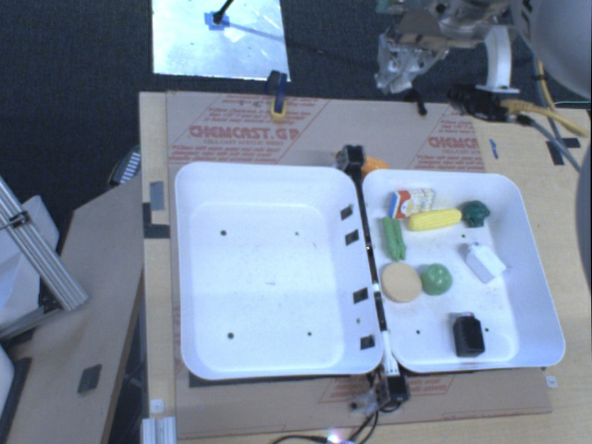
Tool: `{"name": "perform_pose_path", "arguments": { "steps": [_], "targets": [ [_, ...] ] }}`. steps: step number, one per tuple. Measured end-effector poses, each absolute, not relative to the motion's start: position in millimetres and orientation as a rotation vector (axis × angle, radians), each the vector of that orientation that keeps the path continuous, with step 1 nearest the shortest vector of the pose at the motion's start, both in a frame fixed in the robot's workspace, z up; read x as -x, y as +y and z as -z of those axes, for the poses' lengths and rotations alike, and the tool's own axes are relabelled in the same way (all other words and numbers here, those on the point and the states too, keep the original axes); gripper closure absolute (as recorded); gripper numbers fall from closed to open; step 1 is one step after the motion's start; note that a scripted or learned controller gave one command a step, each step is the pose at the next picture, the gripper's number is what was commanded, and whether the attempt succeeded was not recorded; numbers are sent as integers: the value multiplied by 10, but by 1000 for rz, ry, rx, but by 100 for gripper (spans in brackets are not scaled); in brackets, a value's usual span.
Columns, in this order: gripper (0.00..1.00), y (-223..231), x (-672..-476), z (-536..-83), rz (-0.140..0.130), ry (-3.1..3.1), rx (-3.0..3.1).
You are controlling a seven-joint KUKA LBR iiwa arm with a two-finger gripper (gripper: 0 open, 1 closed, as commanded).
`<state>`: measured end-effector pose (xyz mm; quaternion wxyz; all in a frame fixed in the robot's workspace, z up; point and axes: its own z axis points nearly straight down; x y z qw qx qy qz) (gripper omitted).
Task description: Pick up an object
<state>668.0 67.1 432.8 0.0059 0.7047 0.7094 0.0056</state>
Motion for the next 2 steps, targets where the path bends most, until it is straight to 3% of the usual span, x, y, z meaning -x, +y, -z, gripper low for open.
{"name": "perform_pose_path", "arguments": {
  "steps": [1,2],
  "targets": [
    [100,1432,-6450,-3294,7,2239,-2214],
    [100,1431,-5703,-1225,24,2231,-2228]
  ]
}}
